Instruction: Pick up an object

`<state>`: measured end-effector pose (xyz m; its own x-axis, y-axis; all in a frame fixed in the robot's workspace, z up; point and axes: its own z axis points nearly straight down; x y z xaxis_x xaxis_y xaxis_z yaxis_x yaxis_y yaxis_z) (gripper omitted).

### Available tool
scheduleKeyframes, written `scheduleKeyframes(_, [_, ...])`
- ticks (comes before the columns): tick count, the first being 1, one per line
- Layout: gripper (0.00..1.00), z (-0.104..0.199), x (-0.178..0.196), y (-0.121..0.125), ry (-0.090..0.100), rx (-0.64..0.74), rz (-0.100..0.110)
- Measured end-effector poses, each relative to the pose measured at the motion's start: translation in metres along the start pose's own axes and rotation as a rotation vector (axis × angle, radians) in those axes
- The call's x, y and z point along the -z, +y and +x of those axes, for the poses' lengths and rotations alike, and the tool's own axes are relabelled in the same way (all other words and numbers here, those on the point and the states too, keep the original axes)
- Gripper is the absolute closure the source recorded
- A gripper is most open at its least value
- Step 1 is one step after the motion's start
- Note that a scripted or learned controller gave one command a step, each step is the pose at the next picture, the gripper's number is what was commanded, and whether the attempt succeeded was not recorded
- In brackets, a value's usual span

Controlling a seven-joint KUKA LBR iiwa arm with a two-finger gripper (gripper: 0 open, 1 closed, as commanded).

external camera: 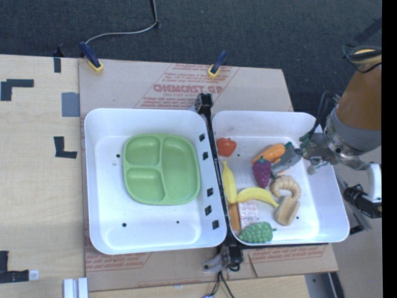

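Observation:
The right bin [322,225] holds several toy foods: a red tomato [226,146], an orange carrot [270,153], purple grapes [262,172], a yellow banana [253,195], a curled croissant [288,184], a bread roll [286,211] and green grapes [256,232]. My gripper [291,158] reaches in from the right and hangs low over the bin's upper right part. It is right beside the carrot's right end and just above the croissant. I see nothing held in it.
The left bin [102,166] holds a green divided plate [161,169]. A second banana [227,182], a sausage [234,217] and a white packet [248,213] lie along the right bin's left wall. Black clips [204,102] join the bins. The arm's bulk [360,117] stands over the right rim.

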<state>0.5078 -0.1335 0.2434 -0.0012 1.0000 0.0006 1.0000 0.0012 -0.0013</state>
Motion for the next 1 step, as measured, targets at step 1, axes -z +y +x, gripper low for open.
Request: scheduleKeyframes(1, [0.0,0.0054,-0.1371,0.0425,0.001,0.0,0.003])
